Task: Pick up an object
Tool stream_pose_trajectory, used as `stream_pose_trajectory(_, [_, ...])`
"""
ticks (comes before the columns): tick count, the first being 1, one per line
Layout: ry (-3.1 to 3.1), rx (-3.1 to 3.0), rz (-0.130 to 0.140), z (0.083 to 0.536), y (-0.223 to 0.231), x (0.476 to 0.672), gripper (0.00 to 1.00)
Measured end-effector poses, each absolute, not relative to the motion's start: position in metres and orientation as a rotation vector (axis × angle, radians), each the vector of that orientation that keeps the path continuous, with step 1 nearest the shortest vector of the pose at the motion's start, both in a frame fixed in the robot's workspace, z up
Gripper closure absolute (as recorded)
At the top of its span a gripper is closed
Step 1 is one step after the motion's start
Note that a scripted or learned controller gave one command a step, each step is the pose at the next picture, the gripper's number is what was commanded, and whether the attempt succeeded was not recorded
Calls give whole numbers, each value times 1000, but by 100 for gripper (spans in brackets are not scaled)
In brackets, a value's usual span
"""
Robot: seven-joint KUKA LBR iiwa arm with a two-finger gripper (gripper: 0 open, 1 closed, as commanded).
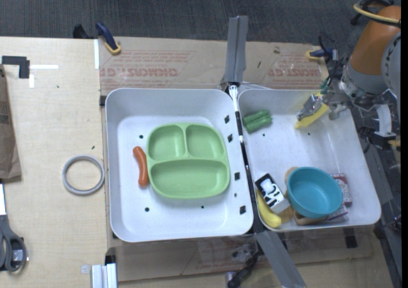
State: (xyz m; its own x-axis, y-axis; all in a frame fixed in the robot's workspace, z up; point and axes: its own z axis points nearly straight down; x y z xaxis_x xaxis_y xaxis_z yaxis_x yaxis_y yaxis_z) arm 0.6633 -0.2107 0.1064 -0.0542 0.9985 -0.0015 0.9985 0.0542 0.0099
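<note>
Bench point(51, 127): light wood top, brown cardboard sheet under the two bins.
Left bin point(121, 172): shallow, white, takes up the middle of the view.
Right bin point(287, 153): same kind, pushed right up against the left bin along a shared edge.
Arm point(373, 44): grey with the orange band, coming in at the upper right, wrist over the right bin's far corner.
Green plate point(188, 160): three compartments, flat in the left bin, pretty much centred.
Blue bowl point(312, 192): upright in the right bin's near part, sitting on some flat packaging.
Flat packet point(343, 186): reddish print, poking out from under the bowl on its right side.
Gripper point(317, 109): low over the right bin's far right area; fingers clamped on a yellow thing, looks like.
Yellow object point(310, 117): small, longish, tilted, pinched at the gripper tips, so that's the picked thing; can't tell what it really is.
Banana point(268, 211): near left corner of the right bin, just beside the bowl.
Black and white box point(271, 191): lying on top of the banana.
Green pickle-ish toy point(257, 120): far left of the right bin, near the divider.
Hot dog point(141, 165): orange-red, in the left bin, just left of the plate.
Tape ring point(83, 174): on the bench, left of the left bin.
</note>
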Motion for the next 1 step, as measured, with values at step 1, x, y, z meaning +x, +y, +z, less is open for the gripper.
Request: stream_pose_trajectory(1, [2278, 2151, -1, 109, -211, 661, 100])
